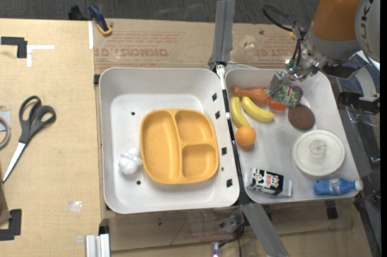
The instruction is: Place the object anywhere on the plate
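Lowest in frame, along the bottom edge of the right bin (336,98), lie a small black-and-white carton (269,182) and a blue bottle (334,187) on its side. Above them sits a white lidded cup (318,152), a brown oval item (301,117), an orange (245,136), and two bananas (249,110) side by side. A carrot-like piece (251,93) lies at the top of the pile.

Gripper (284,87) hangs low over the upper middle of the right bin, just above a small purple-and-green item (291,96) with something red beside it (identity unclear, possibly toy produce). Whether its fingers are spread or closed cannot be told, nor whether anything is held.

Plate (179,146) is yellow with three compartments and sits mid-frame in the left bin (115,129), with a white crumpled wad (129,161) touching its left rim.

Judgement: the item under the gripper is likely light, rigid plastic and somewhat slick. A pinch across its narrow middle seems best, since neighbours crowd its left side.
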Controlling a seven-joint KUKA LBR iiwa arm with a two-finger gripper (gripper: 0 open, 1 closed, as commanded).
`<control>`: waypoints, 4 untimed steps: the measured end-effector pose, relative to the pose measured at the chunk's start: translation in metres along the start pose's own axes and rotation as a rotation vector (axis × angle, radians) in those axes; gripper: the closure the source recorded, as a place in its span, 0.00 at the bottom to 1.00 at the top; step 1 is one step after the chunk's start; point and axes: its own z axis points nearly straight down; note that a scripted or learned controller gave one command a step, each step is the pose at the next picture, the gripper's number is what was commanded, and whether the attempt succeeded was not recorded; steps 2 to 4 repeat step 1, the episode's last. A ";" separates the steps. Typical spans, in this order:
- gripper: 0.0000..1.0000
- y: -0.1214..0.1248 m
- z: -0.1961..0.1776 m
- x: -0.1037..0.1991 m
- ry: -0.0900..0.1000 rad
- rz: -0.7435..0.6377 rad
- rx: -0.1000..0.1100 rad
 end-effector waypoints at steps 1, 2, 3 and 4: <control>0.00 0.000 0.000 0.000 0.000 0.001 -0.001; 0.00 0.000 0.000 0.000 0.000 0.001 -0.001; 0.00 0.000 0.000 0.000 0.000 0.001 -0.001; 0.00 0.000 0.000 0.000 0.000 0.001 -0.001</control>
